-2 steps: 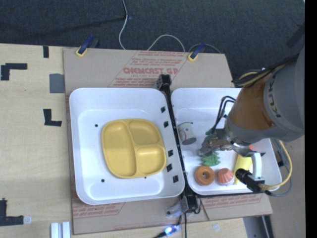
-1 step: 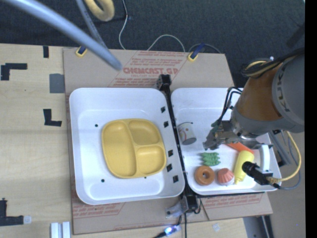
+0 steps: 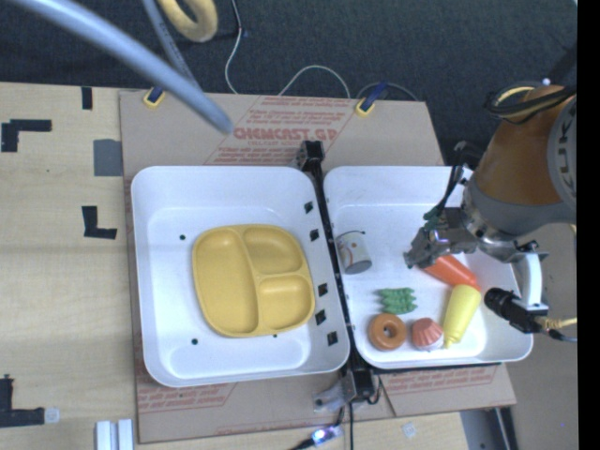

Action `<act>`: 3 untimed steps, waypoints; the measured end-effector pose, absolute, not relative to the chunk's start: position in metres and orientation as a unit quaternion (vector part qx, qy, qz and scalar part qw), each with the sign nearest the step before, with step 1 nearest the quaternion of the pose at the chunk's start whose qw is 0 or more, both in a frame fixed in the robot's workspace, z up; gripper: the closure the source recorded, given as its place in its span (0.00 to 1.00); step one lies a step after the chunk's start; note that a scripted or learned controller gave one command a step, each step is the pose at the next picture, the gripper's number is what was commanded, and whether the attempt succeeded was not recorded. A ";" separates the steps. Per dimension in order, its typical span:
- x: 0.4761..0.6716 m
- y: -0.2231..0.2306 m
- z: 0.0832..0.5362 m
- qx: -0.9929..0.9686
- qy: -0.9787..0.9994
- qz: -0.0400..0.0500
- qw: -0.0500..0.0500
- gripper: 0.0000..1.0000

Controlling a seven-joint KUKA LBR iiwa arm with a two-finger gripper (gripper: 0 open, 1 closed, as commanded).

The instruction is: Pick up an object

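In the right bin (image 3: 375,187), the upper floor lies open, broken by 1 grey cup (image 3: 353,251) near the divider (image 3: 323,251). The gripper (image 3: 427,247) and arm (image 3: 520,172) crowd the right side, directly above an orange carrot (image 3: 454,270). Along the lower edge, 4 toys sit close together: green vegetable (image 3: 397,299), donut (image 3: 385,331), pink piece (image 3: 426,333), yellow bottle (image 3: 460,312). In the left bin (image 3: 164,204), a yellow divided plate (image 3: 251,279) fills the middle, leaving bare margins.

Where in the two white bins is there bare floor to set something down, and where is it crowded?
Free: the right bin's far strip, beyond the grey cup; the left bin's margins around the yellow plate. Crowded: the right bin's near side, with green piece, donut, yellow bottle, carrot and gripper.
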State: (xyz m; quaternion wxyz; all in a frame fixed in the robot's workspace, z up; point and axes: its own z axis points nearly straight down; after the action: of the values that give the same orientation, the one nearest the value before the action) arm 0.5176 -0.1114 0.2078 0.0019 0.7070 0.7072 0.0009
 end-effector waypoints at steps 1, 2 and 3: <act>0.522 -0.107 0.251 0.706 0.708 0.001 0.001 1.00; 0.527 -0.064 0.247 0.706 0.709 0.000 0.000 1.00; 0.532 -0.017 0.249 0.706 0.709 0.000 -0.001 1.00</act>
State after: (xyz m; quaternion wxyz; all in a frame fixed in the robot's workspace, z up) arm 0.5317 -0.0171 0.2493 -0.0007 0.7055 0.7087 -0.0004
